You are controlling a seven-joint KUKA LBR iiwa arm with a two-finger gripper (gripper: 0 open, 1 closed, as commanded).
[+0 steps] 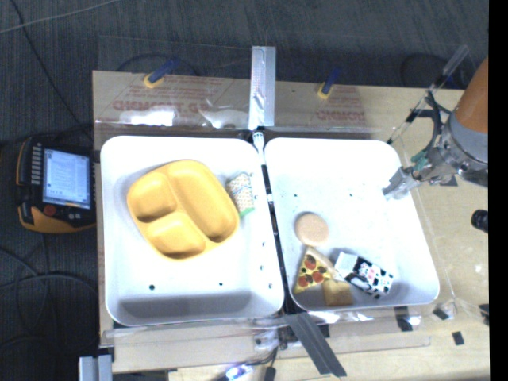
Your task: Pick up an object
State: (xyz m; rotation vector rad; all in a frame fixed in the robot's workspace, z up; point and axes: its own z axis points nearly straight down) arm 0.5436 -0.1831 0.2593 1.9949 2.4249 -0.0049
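The right bin [349,165] holds a round tan disc [312,228], a toy pizza slice [314,271], a small brown piece [337,294] and a black-and-white patterned block [368,275], all near its front. My gripper [396,186] hangs over the bin's right rim, well behind and to the right of those items, and nothing shows in it. In the left bin [143,292] lies a yellow divided plate [182,207], with a small speckled object with a green end [241,191] beside its right edge.
An orange-cased handheld screen [57,182] sits left of the bench. Two clips [161,72] [327,86] and a metal strip [262,86] sit on the back board. Cables run along the arm [473,125] at the right.
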